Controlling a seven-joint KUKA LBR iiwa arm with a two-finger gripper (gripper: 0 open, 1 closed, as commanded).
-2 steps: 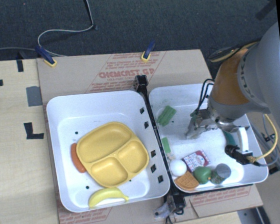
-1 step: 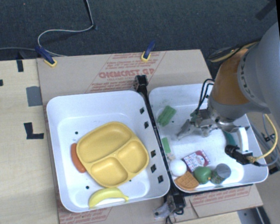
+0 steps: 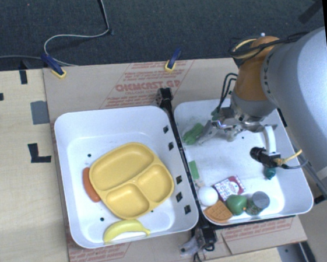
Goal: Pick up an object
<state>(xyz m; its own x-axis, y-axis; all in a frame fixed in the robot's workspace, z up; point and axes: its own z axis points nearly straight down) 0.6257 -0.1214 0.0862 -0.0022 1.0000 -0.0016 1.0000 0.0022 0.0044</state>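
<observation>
While end effector point(image 3: 226, 127) hovers, green toy point(image 3: 193, 133) lies beside.

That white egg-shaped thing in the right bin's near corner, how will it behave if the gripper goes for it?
The white egg looks smooth and rounded, so it will probably slip from the fingers and roll when nudged. It lies by the bin wall and beside the orange piece, which may limit rolling but crowd a grasp.

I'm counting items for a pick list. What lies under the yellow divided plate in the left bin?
An orange piece pokes out from under the yellow divided plate at its left edge. How far it runs beneath, and whatever else lies there, is covered.
</observation>
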